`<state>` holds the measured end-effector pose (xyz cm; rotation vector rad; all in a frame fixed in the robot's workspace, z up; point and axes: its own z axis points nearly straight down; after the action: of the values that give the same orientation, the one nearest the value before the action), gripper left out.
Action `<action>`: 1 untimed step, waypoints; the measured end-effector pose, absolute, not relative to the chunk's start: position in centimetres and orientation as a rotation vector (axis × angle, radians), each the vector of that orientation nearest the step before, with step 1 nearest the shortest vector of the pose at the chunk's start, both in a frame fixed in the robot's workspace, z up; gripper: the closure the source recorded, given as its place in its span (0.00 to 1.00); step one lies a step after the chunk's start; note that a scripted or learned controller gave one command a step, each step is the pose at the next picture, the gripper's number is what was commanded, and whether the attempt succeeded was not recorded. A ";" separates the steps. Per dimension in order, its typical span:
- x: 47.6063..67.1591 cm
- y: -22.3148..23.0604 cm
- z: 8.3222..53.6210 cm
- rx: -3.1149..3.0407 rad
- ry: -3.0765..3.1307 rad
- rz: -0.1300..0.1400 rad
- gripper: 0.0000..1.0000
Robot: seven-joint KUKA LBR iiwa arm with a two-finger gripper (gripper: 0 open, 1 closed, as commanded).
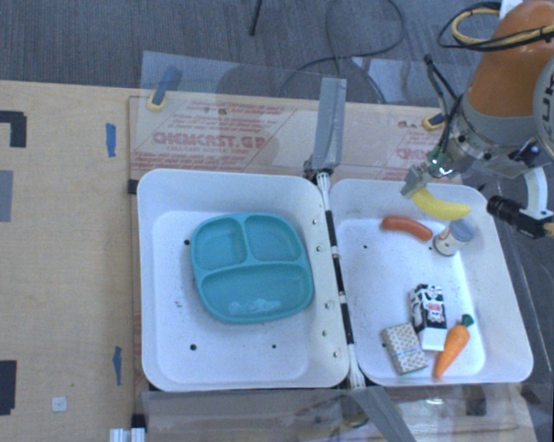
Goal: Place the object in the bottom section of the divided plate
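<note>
A teal divided plate [221, 279] lies in the left bin [172, 211], with two small sections at the top and one wide section nearest the bin's front. My gripper [423, 182] hangs over the back of the right bin [507, 299], right at the left end of a yellow banana [444, 208]. The wrist hides where gripper and banana meet, so I cannot make out any hold on it. A red sausage [407, 227] lies just left of and below the banana.
The right bin also holds a small round grey and tan piece [451, 240], a black and white carton [429, 310], an orange carrot [452, 348] and a patterned block [404, 347]. A grey divider post [330, 126] stands behind the bins' joint.
</note>
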<state>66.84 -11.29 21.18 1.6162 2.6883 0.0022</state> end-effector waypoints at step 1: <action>65.5 -1.2 18.5 1.395 2.814 0.001 1.00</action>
<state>65.48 -1.25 18.54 1.3949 2.8141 0.0010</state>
